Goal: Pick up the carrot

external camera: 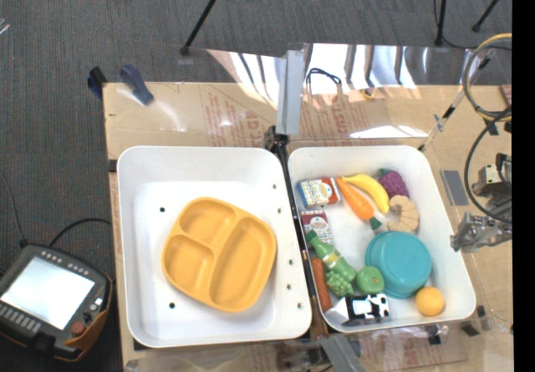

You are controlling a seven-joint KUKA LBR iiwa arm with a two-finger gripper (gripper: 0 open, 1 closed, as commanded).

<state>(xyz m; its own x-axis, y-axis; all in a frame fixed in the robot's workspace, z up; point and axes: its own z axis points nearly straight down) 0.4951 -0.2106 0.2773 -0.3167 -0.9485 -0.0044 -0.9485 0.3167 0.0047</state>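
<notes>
Task not started, as far as the view shows. The carrot (359, 202) lies untouched in the right bin (447, 278), in its far half. Orange body, green tip pointing toward the teal bowl (399, 262). It sits just beside the banana (369, 190), which lies along its far side, and near a small carton (317, 192) to its left. A round tan piece (403, 214) is close on its right.

A second, thinner orange-red stick (322, 284) lies along the bin's left wall near the front, beside the broccoli (340, 280); it could be mistaken for the target. The one by the banana reads as the carrot.

Other contents of the right bin: purple grapes (393, 183), an orange (430, 302), a black-and-white toy (368, 308) at the front edge. The left bin (142, 186) holds a yellow divided tray (219, 254).

Everything is left to do: approach, descend, close, lift.

Arm pose: metal parts and cables at the right edge, the gripper (481, 232) among them by best guess, outside the right bin's wall and well apart from the carrot. Too small and cluttered to read; whether it is apart or together cannot be told. Nothing seen in its grasp.
</notes>
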